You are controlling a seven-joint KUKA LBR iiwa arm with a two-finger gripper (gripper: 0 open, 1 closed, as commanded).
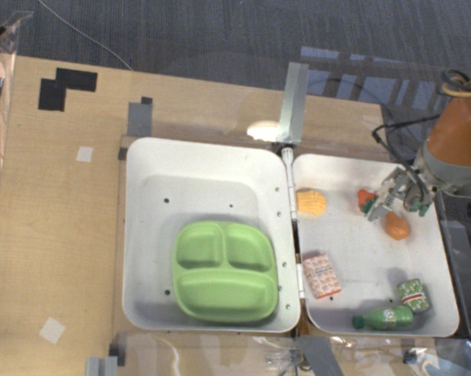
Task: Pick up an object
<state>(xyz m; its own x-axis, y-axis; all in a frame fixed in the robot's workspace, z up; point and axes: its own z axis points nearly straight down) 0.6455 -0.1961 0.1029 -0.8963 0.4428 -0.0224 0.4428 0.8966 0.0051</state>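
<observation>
Over right bin (444,264) top: gripper (390,202) | jaws: cannot tell | carrot (397,227) just below it, red piece (367,200) beside | left bin (134,240): green tray (225,271)

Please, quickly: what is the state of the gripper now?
Gripper: above the right bin, near the orange object; open or closed cannot be told.
</observation>
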